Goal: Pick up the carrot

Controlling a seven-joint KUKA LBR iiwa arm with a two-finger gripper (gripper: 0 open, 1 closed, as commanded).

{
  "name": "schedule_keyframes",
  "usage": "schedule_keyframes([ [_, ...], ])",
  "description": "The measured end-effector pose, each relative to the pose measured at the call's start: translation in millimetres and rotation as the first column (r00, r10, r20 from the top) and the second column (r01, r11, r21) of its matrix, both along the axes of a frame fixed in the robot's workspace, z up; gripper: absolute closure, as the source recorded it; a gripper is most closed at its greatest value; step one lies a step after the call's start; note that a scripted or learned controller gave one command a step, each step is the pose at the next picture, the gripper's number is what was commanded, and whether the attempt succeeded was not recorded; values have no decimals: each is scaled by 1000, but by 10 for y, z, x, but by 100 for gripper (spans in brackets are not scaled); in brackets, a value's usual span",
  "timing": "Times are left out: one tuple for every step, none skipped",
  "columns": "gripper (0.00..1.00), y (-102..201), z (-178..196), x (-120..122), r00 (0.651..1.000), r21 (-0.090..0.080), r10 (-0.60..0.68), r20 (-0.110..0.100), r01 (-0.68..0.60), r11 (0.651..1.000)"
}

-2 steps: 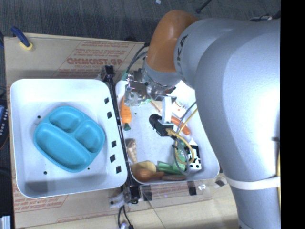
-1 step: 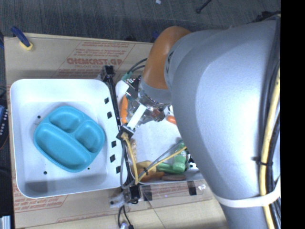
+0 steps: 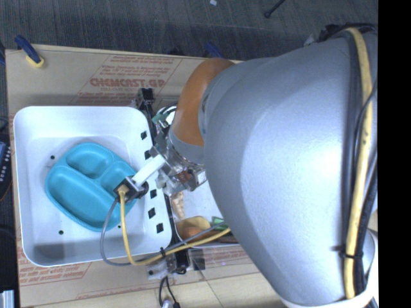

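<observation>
An orange-yellow carrot (image 3: pixel 192 225) with a bit of green at its right end lies in the right bin, near its front left corner, mostly hidden under my arm. My gripper (image 3: pixel 176 175) hangs over the divide between the two bins, just behind the carrot, and the wrist and a white bracket (image 3: pixel 146 170) cover much of it. Nothing shows as held in it.
A blue divided plate (image 3: pixel 87 183) lies in the left bin (image 3: pixel 38 127). A yellow cable (image 3: pixel 123 233) loops from the bracket over the left bin's front right part. My grey arm (image 3: pixel 289 165) covers the right bin. Cardboard (image 3: pixel 115 76) lies under both bins.
</observation>
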State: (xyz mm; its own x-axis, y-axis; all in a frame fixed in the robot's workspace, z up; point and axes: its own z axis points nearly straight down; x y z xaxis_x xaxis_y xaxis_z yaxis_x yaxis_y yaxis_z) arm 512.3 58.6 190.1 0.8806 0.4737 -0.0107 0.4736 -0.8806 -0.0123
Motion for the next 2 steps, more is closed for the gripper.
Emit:
schedule_keyframes([
  [100,-168,638,-345,993,-2,116,8,-116,993],
  [100,351,1259,-101,962,-1,273,9,-273,962],
])
